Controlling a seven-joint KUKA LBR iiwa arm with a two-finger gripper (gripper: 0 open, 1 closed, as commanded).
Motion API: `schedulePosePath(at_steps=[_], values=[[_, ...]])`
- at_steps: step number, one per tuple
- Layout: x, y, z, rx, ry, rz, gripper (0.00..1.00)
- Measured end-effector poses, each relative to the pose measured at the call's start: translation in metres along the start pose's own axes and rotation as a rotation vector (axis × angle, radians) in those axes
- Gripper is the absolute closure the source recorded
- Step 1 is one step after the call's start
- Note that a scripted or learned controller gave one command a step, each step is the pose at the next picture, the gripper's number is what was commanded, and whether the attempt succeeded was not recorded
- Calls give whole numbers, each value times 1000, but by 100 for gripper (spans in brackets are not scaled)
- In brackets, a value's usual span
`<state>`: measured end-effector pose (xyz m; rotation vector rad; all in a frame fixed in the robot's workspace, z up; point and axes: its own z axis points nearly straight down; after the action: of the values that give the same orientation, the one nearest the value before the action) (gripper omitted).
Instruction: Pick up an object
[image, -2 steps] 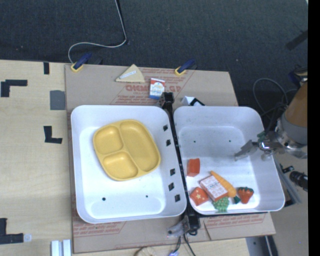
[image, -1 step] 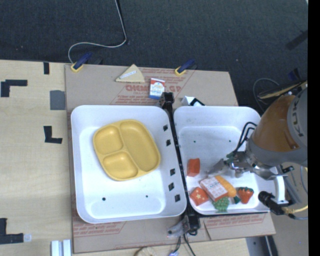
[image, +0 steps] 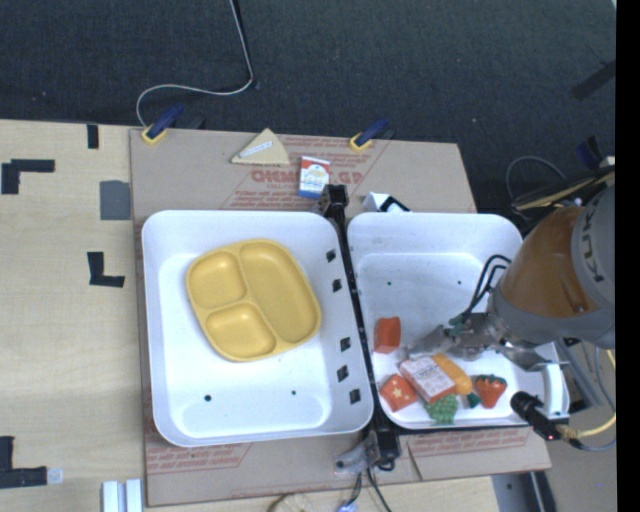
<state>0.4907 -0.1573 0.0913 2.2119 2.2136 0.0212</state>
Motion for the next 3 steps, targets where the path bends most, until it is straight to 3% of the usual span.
schedulePosePath(at_steps=[1, 2, 3], values=[[-67, 7, -58, 18, -3, 1, 0], [18, -7, -13, 22, 2, -2, 0], [3, -7, 5, 19, 2, 0, 0]])
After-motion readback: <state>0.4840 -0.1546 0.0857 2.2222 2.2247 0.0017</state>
